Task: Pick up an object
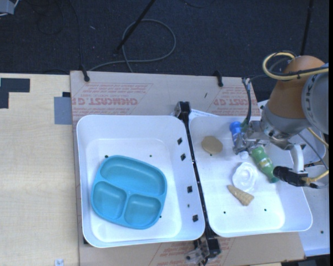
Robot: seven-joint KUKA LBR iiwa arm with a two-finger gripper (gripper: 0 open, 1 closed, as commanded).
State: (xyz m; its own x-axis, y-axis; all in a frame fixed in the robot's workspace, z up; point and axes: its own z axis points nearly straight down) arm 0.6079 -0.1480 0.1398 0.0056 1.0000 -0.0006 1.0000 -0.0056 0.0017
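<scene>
Though cluttered, two bins (86,143) on cardboard (116,96).

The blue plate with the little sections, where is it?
The blue plate lies flat in the left bin, alone, toward its lower middle, across the divider from the tan cone.

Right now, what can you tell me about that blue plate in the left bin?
The blue divided plate looks like smooth plastic, rounded at its corners, with three compartments: one long one and two smaller ones. It lies flat and right way up on the floor of the left bin, turned at a slant to the walls. Nothing rests in it or on it.
</scene>
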